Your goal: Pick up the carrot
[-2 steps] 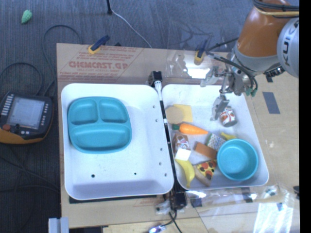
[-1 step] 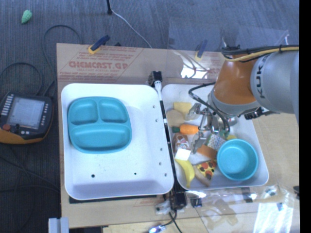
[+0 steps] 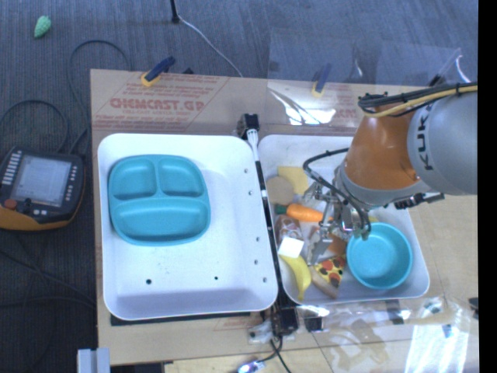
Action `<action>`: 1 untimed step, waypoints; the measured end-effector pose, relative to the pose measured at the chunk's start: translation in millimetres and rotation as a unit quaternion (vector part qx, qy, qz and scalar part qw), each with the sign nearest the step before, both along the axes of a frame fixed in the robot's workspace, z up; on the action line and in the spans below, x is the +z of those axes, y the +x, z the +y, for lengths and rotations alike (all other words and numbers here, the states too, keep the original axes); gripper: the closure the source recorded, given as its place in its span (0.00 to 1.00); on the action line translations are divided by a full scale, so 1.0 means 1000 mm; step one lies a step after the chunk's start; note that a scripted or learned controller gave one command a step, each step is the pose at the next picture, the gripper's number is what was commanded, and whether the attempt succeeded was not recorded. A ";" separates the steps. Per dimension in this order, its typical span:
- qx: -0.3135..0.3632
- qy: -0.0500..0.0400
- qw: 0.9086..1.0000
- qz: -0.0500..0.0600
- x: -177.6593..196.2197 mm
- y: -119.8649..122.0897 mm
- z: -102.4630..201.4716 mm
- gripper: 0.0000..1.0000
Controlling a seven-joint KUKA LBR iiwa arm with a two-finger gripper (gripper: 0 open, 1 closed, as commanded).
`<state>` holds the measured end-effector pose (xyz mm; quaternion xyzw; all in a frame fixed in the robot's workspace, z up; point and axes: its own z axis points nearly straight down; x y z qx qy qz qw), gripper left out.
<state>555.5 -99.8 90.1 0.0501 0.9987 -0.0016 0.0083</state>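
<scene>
Carrot, small, orange and tapered (image 3: 304, 213), lies on its side in the right-hand shallow white bin (image 3: 342, 143), amid a clutter of toy food: a yellow banana (image 3: 297, 272) below it, a white cube (image 3: 290, 248) between, a pizza slice (image 3: 330, 271) and a round blue bowl (image 3: 380, 256) to the right. The two-finger gripper (image 3: 330, 228) hangs just beside the carrot's right end; whether it is spread or pressed together cannot be told. Likely light, stiff, smooth plastic, the carrot could roll or slip, so a pinch across its thicker middle looks safest. A blue divided plate (image 3: 158, 198) sits in the left bin (image 3: 233, 286).
</scene>
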 end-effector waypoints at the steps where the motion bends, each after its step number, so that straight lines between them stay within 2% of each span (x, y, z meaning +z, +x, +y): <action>1: -0.154 0.001 0.988 0.008 0.001 0.094 -0.003 0.00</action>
